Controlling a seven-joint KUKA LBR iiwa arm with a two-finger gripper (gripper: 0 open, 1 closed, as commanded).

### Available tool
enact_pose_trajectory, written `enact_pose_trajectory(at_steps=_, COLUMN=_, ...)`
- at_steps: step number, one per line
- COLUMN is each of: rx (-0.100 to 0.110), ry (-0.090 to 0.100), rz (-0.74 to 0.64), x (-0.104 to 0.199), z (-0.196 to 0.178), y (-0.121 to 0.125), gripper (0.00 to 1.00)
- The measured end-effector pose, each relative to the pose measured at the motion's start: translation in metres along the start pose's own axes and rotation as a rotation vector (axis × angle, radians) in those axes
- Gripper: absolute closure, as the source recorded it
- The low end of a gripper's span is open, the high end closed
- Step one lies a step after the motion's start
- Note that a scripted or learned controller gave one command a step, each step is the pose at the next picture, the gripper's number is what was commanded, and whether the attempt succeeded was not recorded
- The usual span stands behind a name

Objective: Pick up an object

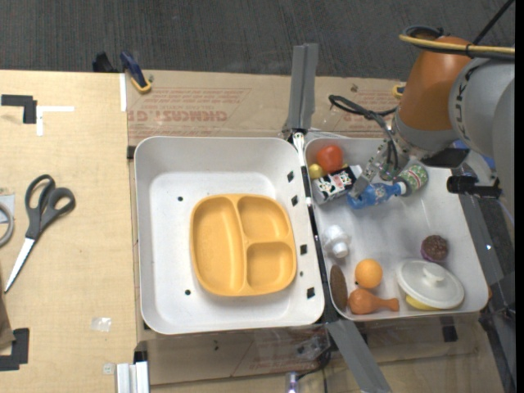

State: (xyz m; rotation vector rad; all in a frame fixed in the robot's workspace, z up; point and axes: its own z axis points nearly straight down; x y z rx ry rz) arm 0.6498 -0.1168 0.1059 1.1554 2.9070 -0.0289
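Fingers low in right bin, grip state unclear, blue object just beneath, touching.

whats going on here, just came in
A grey and orange robot arm reaches in from the right, its gripper low over the back of the right bin, right at a blue object beside a black and white box and a red ball. Nothing is visibly lifted. Near the front of that bin sit an orange ball and a white lid. The left bin holds a yellow divided tray.
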Motion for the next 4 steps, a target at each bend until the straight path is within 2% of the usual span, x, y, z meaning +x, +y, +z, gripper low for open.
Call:
enact_pose_trajectory(at_steps=1, rx=-0.005, ry=0.004, rz=-0.003, x=0.003, z=0.001, y=0.004, gripper=0.00)
enact_pose_trajectory(at_steps=2, rx=0.000, ry=-0.007, rz=-0.004, x=-0.001, z=-0.010, y=0.001, gripper=1.00)
enact_pose_trajectory(at_steps=3, rx=-0.011, ry=0.017, rz=0.191, x=0.025, z=-0.180, y=-0.001, gripper=1.00)
enact_pose_trajectory(at_steps=4, rx=-0.017, ry=0.011, rz=-0.193, x=-0.020, z=0.011, y=-0.006, gripper=1.00)
